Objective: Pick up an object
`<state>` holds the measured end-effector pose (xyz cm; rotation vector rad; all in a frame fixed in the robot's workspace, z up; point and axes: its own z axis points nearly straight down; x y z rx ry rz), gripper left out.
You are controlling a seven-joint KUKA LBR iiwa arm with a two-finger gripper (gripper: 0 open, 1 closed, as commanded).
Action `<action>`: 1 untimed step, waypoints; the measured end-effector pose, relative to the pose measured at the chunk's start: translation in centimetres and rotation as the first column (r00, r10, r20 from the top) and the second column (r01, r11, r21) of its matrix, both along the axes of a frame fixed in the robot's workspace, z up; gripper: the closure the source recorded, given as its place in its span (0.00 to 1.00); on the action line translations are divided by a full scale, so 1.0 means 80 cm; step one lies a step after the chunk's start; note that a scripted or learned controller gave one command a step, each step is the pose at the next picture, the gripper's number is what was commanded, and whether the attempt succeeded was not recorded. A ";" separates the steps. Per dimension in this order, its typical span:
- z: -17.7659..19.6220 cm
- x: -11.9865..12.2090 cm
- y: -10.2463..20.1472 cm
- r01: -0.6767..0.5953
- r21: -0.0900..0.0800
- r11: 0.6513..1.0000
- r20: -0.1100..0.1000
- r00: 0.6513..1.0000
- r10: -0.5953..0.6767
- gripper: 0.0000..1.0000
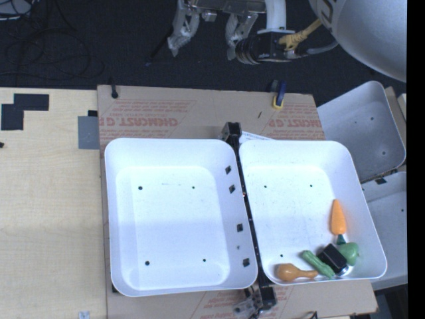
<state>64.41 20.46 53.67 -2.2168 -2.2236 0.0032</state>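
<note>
My gripper [207, 37] hangs at the top of the camera view, above the bench's far edge and well away from both bins. Its two fingers [180, 32] stand apart with nothing between them, so it is open. In the right bin [292, 158] several small objects lie in the near right corner: an orange carrot-shaped piece [338, 216], a green piece [319, 263], a black block [332, 258] lying on it, a round green piece [350, 250] and an orange gourd-shaped piece [294, 272].
The left bin [169, 153] sits beside the right one on a cardboard sheet [199, 111]. A black clip [231, 131] joins the bins at their far edge. A grey panel [368, 121] lies right of the bins.
</note>
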 end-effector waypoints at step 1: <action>0.012 0.000 0.001 -0.003 -0.001 1.000 -0.004 1.000 0.003 1.00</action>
